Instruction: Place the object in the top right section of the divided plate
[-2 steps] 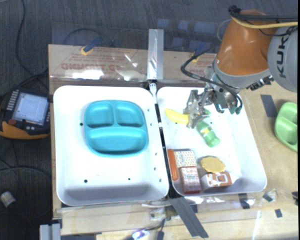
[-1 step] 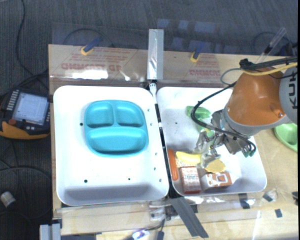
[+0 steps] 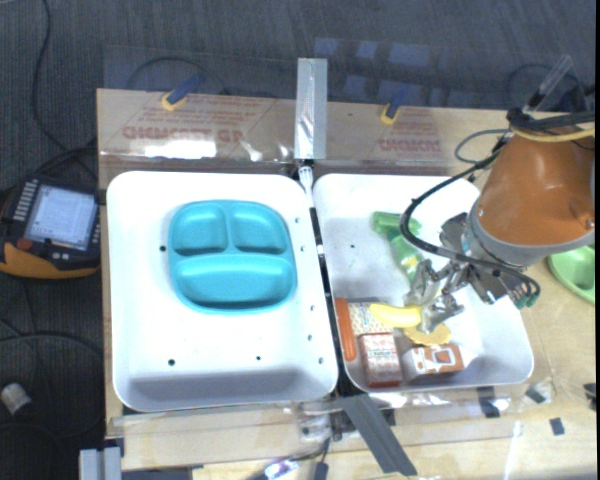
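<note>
- Boxes of snacks are lying nearest to me, at the front of the right bin.
- I am seeing a yellow banana lying just behind those boxes, touching them.
- I am watching the gripper hanging right over the banana's right end.
- I am not seeing clearly whether it is open or shut, so I cannot tell, and I am not seeing the banana lifted.
- I am guessing the banana is the thing to move, but a green thing is also sitting further back in that bin.
- I am thinking the banana is light, smooth, a bit slippery and curved, so it may roll.
- I am thinking the best place to grab is across its fat middle.
- I am seeing the blue divided plate waiting in the left bin, well apart from the banana.
- I am aiming for its top right section.
</note>
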`<state>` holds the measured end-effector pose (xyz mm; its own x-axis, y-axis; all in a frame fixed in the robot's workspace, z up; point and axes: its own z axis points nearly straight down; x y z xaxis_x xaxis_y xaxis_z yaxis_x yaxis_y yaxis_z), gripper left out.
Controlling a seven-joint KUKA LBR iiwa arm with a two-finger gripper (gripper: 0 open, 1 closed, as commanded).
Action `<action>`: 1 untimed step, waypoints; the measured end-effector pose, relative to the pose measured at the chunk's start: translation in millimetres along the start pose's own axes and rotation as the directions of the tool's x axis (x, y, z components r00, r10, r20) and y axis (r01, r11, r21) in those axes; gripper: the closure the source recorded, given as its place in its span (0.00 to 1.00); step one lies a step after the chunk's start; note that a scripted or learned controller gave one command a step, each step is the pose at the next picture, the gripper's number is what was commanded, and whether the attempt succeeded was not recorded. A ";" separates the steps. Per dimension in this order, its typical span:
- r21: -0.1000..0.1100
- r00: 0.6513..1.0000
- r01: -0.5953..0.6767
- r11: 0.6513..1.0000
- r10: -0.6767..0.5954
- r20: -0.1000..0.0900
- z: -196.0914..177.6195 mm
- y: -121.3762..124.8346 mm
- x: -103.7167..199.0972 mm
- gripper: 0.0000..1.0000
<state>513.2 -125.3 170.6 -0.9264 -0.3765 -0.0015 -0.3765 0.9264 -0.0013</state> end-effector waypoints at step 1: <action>0.001 1.000 -0.001 1.000 0.001 0.002 -8.6 -0.9 -1.4 1.00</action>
<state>514.9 -125.6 179.3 -0.9269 -0.3754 -0.0032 -0.3754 0.9269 -0.0025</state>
